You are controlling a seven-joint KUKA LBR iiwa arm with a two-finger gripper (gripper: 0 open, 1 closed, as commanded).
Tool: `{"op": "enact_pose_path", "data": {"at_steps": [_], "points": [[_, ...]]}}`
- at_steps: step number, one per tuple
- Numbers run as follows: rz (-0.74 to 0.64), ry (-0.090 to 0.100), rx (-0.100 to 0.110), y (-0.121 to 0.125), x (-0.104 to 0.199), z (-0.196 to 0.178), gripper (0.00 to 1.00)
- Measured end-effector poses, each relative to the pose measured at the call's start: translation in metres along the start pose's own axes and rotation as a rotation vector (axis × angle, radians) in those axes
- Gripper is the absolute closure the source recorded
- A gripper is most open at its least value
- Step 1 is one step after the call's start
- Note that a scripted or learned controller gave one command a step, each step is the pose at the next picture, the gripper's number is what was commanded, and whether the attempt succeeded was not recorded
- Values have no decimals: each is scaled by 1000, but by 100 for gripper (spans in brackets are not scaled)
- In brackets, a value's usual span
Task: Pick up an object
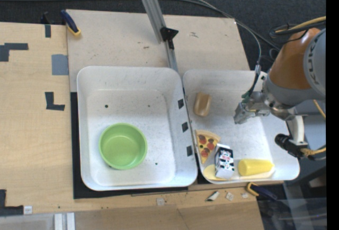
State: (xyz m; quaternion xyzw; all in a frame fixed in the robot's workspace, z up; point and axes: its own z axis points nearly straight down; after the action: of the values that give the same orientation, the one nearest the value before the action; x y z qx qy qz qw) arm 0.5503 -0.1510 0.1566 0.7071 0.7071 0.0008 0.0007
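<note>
The gripper (242, 115) hangs over the right bin (275, 133), low above its floor, and from where I stand I cannot tell how it is set; nothing shows in its grasp. Taking that bin as the landmark, the objects lie inside it on the side away from the arm and along its near wall: a tan bread roll (202, 104) sits by its left wall, apart from the gripper, a pizza slice (206, 144) lies nearer the front on the same side, a small black-and-white carton (224, 161) rests just beside the slice, and a yellow block (255, 167) lies next to the carton at the front edge. Left of this bin, the left bin (95, 86) holds a green bowl (123, 146).
</note>
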Motion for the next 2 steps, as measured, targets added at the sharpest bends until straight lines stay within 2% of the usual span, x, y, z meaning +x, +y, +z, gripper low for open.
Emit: {"op": "enact_pose_path", "data": {"at_steps": [1, 2], "points": [[-1, 0, -2, 10, 2, -60, 100], [-1, 0, 0, 15, 4, -104, 100]]}}
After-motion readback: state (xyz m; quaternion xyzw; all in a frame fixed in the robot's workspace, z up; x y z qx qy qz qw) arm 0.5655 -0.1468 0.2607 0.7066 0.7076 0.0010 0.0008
